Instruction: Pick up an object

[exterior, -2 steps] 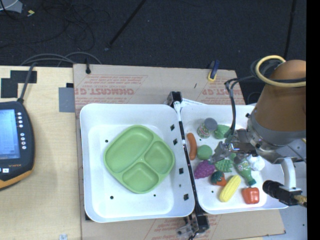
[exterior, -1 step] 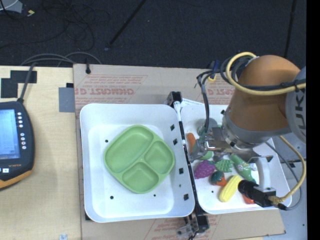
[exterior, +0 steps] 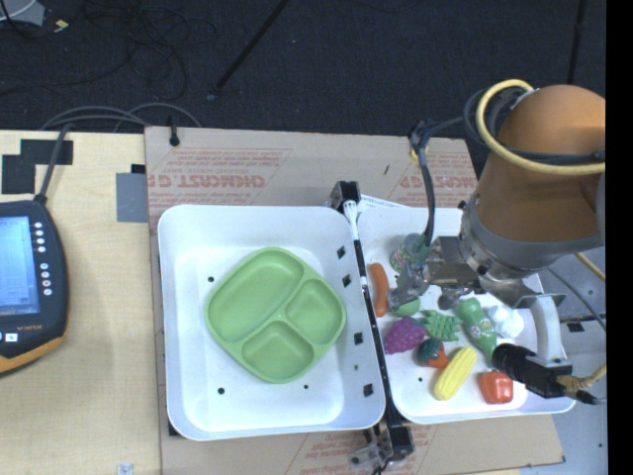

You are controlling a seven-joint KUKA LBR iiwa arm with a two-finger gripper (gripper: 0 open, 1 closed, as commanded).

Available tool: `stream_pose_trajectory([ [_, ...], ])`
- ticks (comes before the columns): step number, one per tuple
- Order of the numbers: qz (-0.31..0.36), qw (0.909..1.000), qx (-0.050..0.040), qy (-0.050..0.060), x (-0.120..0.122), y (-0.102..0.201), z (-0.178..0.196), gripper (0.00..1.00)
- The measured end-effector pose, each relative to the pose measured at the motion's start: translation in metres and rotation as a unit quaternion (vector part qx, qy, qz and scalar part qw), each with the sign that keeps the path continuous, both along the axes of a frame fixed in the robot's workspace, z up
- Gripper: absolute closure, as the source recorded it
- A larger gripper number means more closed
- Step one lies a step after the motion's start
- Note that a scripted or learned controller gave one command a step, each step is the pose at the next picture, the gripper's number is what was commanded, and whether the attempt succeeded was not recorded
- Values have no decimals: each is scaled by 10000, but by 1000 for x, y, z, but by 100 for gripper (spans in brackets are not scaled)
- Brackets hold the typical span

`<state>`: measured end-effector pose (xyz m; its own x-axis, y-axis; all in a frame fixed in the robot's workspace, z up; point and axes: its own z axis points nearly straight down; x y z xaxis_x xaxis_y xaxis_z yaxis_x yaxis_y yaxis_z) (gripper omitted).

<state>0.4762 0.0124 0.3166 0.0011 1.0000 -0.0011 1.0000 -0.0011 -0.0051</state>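
Note:
The right bin holds several toy foods: an orange carrot by its left wall, purple grapes, a yellow corn cob, a red piece, a small red and green piece and green vegetables. My gripper hangs low over the bin's upper left part, just right of the carrot and above the grapes. The wrist hides what is directly under it. Nothing can be made out as held.
A green divided plate lies in the left bin. A black handheld pendant rests on the bench at far left. The arm's bulky body covers the right bin's upper right part.

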Motion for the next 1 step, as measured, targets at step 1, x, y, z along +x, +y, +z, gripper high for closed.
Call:
stream_pose_trajectory([
  [1,-22,10000,3,44,-2,-59,-48,100],
])
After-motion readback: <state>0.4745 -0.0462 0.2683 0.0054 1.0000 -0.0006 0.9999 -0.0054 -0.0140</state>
